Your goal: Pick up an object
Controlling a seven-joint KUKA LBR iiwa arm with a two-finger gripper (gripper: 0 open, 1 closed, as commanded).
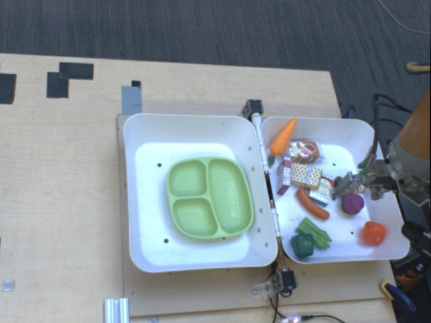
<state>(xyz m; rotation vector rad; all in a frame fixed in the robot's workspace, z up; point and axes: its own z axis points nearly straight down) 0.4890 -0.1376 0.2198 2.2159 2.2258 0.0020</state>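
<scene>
The gripper (347, 184) hangs low in the right bin (363, 132), reaching in from the right side, and from where I stand its dark fingers blur into the clutter beneath them, so I cannot tell whether they are spread or pressed together. Nothing sits visibly between them, so I would judge that no object has been picked up yet; the grasp and the lift are both left to do. Just beside the tip lies a purple, round toy vegetable (353, 204), and on the other side a small patterned box (306, 175) with a red sausage (314, 204) below it; any of these looks like a near candidate. Further out in the same bin are an orange carrot (283, 134) at the top corner, a brown packet (304, 152) under it, a green pepper (303, 245) near the lower edge, and a red tomato (374, 233) toward the right. The left bin (145, 180) holds a light green divided plate (209, 198), well apart from the arm.
</scene>
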